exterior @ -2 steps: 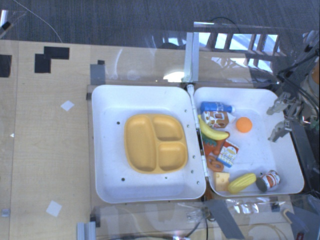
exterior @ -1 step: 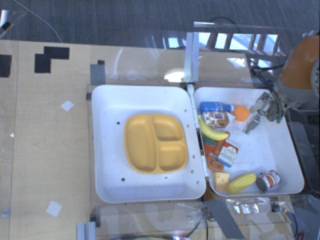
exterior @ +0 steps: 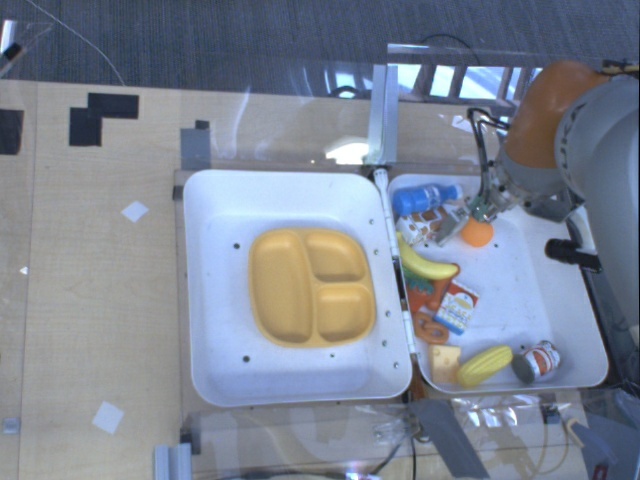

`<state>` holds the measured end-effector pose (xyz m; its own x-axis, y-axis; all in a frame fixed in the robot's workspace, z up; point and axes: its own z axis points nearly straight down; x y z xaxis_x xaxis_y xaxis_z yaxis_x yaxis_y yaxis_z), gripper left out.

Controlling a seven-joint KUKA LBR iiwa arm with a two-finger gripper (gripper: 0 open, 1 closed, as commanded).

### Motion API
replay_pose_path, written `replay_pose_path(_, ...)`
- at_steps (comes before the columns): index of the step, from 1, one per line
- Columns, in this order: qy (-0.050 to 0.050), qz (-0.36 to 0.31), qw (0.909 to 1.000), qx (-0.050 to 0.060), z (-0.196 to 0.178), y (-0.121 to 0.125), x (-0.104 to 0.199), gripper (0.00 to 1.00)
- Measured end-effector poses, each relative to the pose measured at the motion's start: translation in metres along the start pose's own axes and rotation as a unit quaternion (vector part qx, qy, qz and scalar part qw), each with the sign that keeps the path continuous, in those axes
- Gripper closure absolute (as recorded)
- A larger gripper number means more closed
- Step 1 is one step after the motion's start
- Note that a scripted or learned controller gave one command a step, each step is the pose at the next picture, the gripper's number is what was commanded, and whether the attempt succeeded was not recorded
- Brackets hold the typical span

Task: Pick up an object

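Near the right bin's (exterior: 590, 363) far edge, the pincer (exterior: 470, 218) hovers, grip state unclear.

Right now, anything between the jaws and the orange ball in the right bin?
Nothing visible stands between them. The gripper sits just above the orange ball, at that view's upper part of the right bin. A snack packet lies against the ball's left side and a blue bottle sits past that; both crowd it, neither covers it.

Pale wooden bench (exterior: 90, 268), two shallow white plastic bins side by side on it, left bin (exterior: 210, 298), right bin (exterior: 570, 318), black tape marks (exterior: 100, 116) near its far-left corner
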<state>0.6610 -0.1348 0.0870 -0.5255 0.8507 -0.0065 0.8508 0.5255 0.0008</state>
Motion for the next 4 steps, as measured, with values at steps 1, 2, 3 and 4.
replay_pose_path(1,0.000,-0.106,0.9943,0.011,0.000,0.005,0.003,0.00)
replay_pose_path(2,-0.001,-0.154,0.9881,0.007,-0.001,0.010,0.018,0.00)
replay_pose_path(3,-0.011,-0.155,0.9879,0.003,-0.018,0.011,0.011,1.00)
replay_pose_path(4,-0.006,-0.080,0.9968,-0.009,-0.109,0.039,0.063,1.00)
